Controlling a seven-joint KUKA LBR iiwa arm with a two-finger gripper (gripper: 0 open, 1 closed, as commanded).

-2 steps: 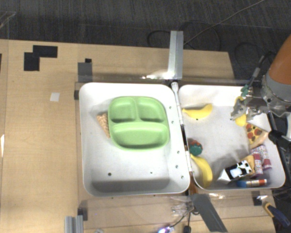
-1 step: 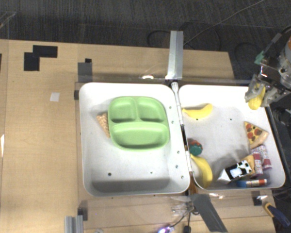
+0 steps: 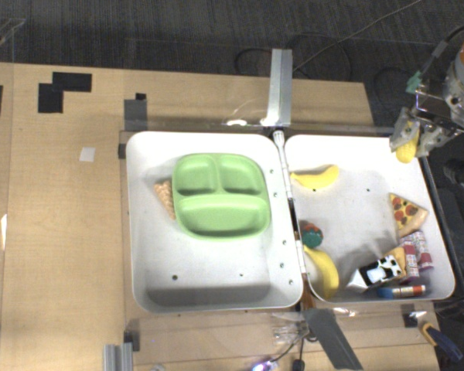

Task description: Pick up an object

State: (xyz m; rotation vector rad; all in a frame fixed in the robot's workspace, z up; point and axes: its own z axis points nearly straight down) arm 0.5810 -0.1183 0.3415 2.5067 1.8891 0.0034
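Bench (image 3: 54,207), light wood, bearing two shallow white bins side by side with a metal divider rail between them. Left bin (image 3: 151,277): one green sectioned plate (image 3: 219,194), three compartments, lying flat toward the rear centre; one tan, textured cracker-like piece (image 3: 165,198) wedged just beside the plate's left edge, partly tucked under it. Right bin (image 3: 363,199): one yellow banana (image 3: 317,178) near the rear left corner, lying crosswise; a second yellow banana (image 3: 323,270) against the left wall at the front; a small red-and-teal round item (image 3: 312,233) just behind that second banana, touching or nearly so; one pizza slice toy (image 3: 406,211) by the right wall; one red-labelled packet (image 3: 416,252) in front of the slice; one black-and-white item (image 3: 382,270), cow-patterned, beside the packet; one marker-like stick (image 3: 398,290), blue and red, along the front wall. Gripper (image 3: 414,139), on the grey arm with the orange band, positioned over the rear right corner of the right bin, at the rim. A small yellow object (image 3: 405,152) sits at the gripper's tip, apparently pinched between the fingers and raised above the bin corner; its exact kind cannot be made out. Dark carpet (image 3: 178,14) and a cable behind the bench.
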